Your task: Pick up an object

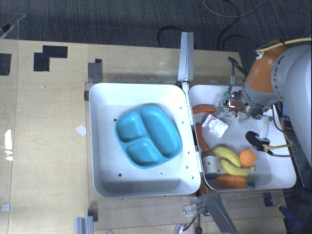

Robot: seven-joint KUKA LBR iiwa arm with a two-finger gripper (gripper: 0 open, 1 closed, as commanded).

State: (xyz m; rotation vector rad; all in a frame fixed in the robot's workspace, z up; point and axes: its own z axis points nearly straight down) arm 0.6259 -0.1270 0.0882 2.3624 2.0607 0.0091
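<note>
In the right bin (273, 175), my gripper (228, 105) hangs low at the back, just above and to the right of a white packet with pink print (215, 126). A red-brown sausage (203, 109) lies just left of the gripper against the back wall. Nothing shows as held. Towards the front lie two yellow bananas (228, 159), an orange (247, 158), a carrot (230, 181) and a small silver can (210, 164).
The left bin (102, 174) holds a blue divided plate (147, 134). A second red-brown strip (200, 138) lies along the right bin's left wall. A metal post (185, 57) stands behind the gap between the bins. The arm's grey and orange body (273, 79) fills the right.
</note>
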